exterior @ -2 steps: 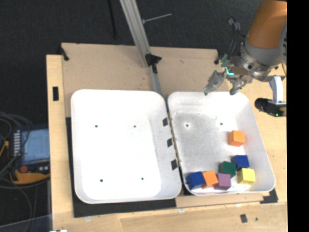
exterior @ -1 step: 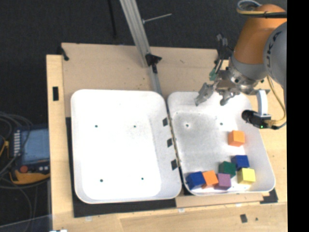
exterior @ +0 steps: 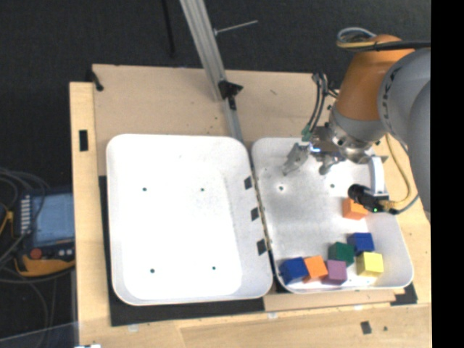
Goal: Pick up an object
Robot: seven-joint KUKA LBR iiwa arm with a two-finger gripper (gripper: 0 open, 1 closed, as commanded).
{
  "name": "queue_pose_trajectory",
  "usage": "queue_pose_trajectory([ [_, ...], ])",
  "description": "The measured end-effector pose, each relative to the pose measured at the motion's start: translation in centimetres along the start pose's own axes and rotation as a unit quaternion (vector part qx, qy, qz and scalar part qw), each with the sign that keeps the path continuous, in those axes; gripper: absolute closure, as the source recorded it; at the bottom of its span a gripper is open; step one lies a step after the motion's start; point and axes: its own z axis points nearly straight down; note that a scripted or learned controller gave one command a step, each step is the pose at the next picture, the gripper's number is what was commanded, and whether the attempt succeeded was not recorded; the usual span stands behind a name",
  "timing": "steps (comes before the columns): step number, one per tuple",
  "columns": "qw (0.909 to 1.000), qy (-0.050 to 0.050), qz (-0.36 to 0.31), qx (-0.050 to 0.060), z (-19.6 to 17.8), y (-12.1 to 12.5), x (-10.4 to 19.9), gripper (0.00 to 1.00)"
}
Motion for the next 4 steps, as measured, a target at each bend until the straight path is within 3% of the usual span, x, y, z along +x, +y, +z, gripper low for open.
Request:
queue_pose_trajectory([
  [1,1.0,0.0,0.001,0.0,5.3,-1.1,0.0,0.0],
  [2,1.0,0.002,0.004,-0.005,3.8,-0.8,0.0,1.0],
  [4,1.0,0.001,-0.002,-0.006,-7.3,-0.1,0.3,1.0],
])
